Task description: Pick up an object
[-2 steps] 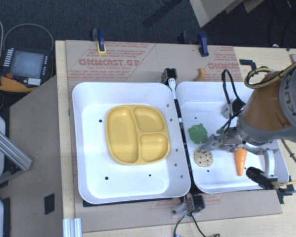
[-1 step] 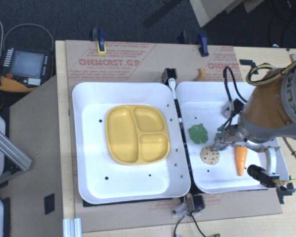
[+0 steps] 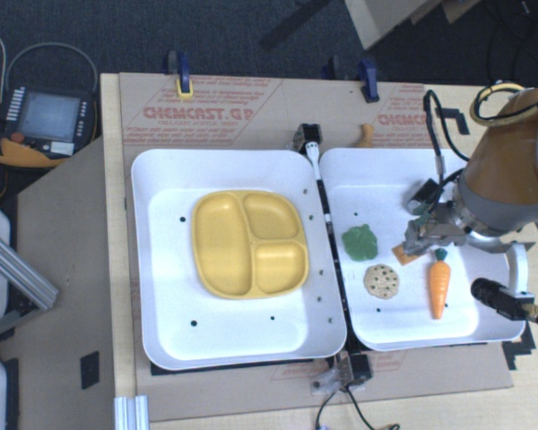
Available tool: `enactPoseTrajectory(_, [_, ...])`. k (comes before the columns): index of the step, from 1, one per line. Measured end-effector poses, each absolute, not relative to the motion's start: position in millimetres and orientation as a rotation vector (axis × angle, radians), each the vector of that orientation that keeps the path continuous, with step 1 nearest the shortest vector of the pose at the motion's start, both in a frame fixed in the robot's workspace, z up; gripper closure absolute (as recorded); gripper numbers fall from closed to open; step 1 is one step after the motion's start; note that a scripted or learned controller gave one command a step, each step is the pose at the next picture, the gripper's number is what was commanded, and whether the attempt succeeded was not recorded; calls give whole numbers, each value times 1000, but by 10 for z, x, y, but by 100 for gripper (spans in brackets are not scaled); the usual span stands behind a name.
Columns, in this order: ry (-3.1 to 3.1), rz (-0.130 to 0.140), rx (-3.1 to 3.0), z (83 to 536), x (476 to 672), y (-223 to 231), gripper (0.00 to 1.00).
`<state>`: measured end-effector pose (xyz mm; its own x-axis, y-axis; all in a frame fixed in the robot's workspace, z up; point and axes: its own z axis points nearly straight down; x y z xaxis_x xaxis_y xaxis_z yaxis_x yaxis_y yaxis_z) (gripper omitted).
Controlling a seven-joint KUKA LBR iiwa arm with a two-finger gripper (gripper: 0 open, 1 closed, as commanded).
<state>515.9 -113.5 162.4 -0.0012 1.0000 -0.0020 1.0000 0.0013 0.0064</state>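
In the right bin (image 3: 377, 173) lie a green broccoli piece (image 3: 360, 242), a round cookie (image 3: 381, 281) and an orange carrot (image 3: 439, 285). A small orange-brown piece (image 3: 402, 255) lies just left of the carrot's top. My gripper (image 3: 424, 236) hangs low over the bin, right above that small piece and close to the carrot's green end. The arm (image 3: 507, 168) comes in from the right and hides the bin's right side. Nothing shows between the fingers.
The left bin (image 3: 161, 195) holds a yellow divided plate (image 3: 249, 243). A black ridge (image 3: 323, 213) separates the two bins. Blue clamps (image 3: 184, 74) hold the cardboard base at the back. Cables loop behind the arm.
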Motion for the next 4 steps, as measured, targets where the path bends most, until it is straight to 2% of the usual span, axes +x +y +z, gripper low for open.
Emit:
enactPoseTrajectory(1, [2219,5,2216,2072,5125,-1102,100])
enactPoseTrajectory(2, [2219,3,2217,2245,5136,-1103,100])
enactPoseTrajectory(3, [2231,1,2217,2168,5134,-529,100])
enactPoseTrajectory(4, [2228,5,2213,2292,5225,8,100])
